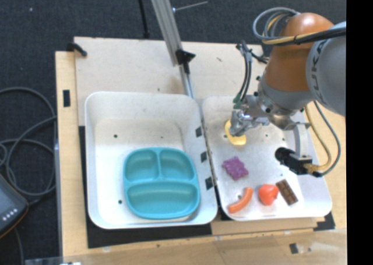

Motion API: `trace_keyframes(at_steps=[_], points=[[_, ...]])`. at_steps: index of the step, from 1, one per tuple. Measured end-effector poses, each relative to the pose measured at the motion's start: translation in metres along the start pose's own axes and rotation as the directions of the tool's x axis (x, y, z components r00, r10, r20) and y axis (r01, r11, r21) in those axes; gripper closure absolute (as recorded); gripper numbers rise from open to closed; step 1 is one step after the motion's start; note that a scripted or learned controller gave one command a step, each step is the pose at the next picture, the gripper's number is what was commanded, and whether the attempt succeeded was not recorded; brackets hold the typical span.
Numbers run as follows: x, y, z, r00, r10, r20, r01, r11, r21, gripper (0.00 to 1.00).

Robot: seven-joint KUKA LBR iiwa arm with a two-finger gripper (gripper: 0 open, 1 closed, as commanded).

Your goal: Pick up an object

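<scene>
No readable text is showing anywhere. Dark lettering is running down the grey arm (329, 77) at the right edge, but it is lying cut off and too blurred to make out.

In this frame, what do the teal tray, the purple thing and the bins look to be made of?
Teal tray: looks like moulded plastic, one even colour, smooth, rounded compartment walls with a soft sheen.
Purple thing: bumpy and matte, probably a plastic or rubber toy, perhaps grapes; too small to be sure.
Bins: white, matte, thin rounded rims, likely formed plastic.
</scene>
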State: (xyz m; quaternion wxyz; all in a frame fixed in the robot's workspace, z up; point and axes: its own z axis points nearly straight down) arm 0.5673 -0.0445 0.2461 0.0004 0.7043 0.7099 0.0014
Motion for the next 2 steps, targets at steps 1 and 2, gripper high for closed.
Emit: trace_keyframes(at_steps=[1, 2], points=[[0.052, 0.01, 0.011, 1.0, 0.001, 0.001, -0.001, 1.0, 0.002, 1.0], [0.109, 0.007, 0.014, 1.0, 0.0, 0.0, 0.0, 1.0, 0.004, 1.0]])
